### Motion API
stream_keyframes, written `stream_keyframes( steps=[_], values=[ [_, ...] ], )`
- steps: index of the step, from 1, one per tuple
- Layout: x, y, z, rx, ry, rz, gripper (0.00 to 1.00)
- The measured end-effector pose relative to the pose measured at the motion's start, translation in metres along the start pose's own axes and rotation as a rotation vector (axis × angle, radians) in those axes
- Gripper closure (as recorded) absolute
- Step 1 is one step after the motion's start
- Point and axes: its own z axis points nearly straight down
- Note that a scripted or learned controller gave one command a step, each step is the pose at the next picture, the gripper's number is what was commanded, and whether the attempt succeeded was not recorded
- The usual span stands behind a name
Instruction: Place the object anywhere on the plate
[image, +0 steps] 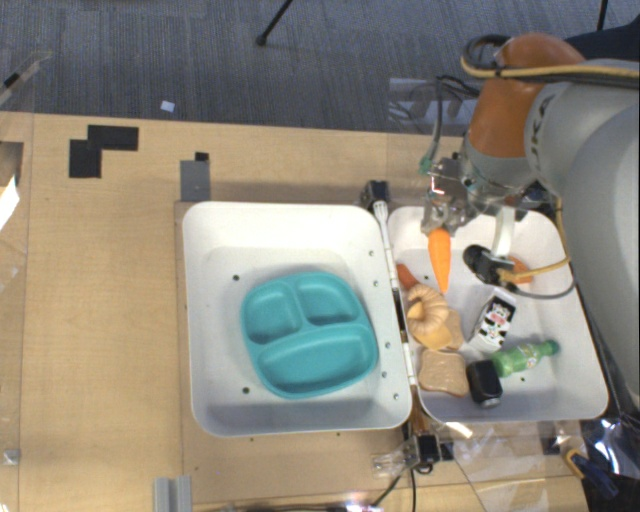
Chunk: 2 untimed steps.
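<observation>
The gripper (440, 222) hangs over the far side of the right bin (570, 395), its fingers closed on the top of an orange carrot (439, 259) that points downward beneath it (tip toward the bin floor). The teal plate (307, 333) lies in the left bin (205, 300), well apart from the carrot. A croissant (432, 315) and a green bottle (524, 356) lie in the right bin

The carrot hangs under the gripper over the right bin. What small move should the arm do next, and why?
Probably carry it left, across the divider between the bins. The gripper sits at the top of the orange carrot, which hangs point-down above the right bin, while the teal plate lies in the left bin. A secure hold cannot be confirmed from this angle, so move slowly.
</observation>
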Motion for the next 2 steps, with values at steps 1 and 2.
stream_keyframes(
  steps=[1, 2],
  values=[
    [0.0552, -0.0705, 0.0013, 0.006, 0.004, 0.132, 1.0],
    [0.0519, -0.0694, 0.0009, 0.004, 0.002, 0.136, 0.0]
  ],
)
